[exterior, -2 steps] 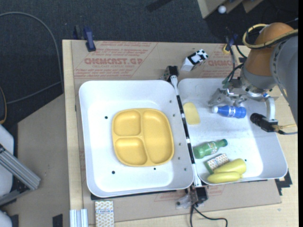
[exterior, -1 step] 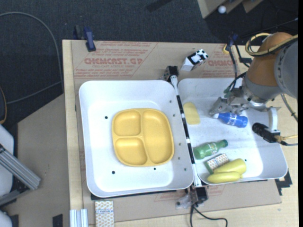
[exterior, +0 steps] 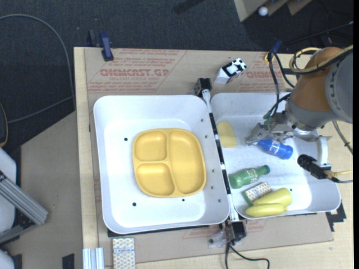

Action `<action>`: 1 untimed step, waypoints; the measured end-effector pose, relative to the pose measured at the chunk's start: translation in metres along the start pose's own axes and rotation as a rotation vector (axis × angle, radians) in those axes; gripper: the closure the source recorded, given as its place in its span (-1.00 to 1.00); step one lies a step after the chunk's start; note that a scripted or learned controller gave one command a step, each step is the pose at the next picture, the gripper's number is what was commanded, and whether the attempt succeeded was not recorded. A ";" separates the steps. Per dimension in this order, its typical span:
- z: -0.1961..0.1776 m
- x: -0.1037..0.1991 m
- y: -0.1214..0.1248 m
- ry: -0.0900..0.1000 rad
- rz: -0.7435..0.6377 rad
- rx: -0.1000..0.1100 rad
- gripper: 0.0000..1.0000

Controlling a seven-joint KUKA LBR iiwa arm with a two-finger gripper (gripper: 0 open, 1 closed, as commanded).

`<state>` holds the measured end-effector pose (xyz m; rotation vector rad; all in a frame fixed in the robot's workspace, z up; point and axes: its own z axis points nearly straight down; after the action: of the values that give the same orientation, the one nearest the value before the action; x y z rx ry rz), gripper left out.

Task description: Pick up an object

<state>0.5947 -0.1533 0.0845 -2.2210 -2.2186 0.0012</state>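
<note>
Pincer (exterior: 273,132) hangs low in the right bin (exterior: 320,192), just above the blue bottle (exterior: 276,148); whether its fingers grip anything, I cannot tell. Below that bottle lie a green bottle (exterior: 248,176) and a banana (exterior: 269,203). A yellow divided plate (exterior: 168,162) sits left of it, in the left bin (exterior: 112,128).

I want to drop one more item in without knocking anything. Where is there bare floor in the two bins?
Left bin: a bare strip rings the yellow divided plate, widest along the top edge. Right bin: bare at the top, above the pale yellow block. Crowded: the lower half, with the blue bottle at the gripper, green bottle, small packet and banana.
</note>
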 end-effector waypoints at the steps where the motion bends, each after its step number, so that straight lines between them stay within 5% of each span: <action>1: -0.010 0.000 0.000 -0.001 0.001 -0.002 1.00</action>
<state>0.5952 -0.1534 0.0946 -2.2233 -2.2189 -0.0001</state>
